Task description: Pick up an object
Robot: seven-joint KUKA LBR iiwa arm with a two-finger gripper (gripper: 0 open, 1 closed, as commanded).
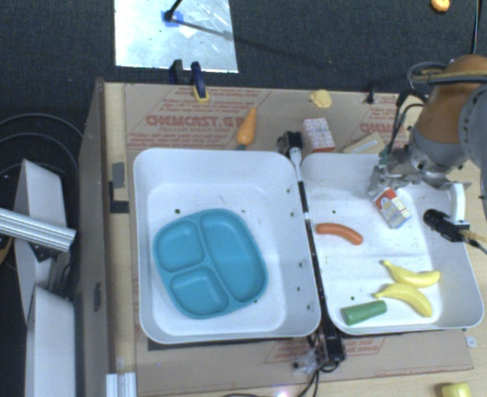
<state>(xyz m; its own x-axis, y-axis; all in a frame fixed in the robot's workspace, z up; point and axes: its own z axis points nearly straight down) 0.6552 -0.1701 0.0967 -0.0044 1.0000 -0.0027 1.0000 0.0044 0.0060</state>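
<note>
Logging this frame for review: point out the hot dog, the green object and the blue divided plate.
hot dog (339,233): camera view, middle of the sausage, right bin.
green object (364,311): camera view, centre of its body, right bin's near edge.
blue divided plate (209,262): camera view, central ridge between compartments, left bin.

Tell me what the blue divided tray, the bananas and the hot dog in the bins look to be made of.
Blue divided tray: likely moulded plastic; uniform colour, soft sheen, rounded compartment walls.
Bananas: probably toy plastic or rubber; flat even yellow, no spots or bruises.
Hot dog: seemingly plastic or rubber too; smooth orange-red surface with a slight gloss.
The view leaves hardness open.
</note>
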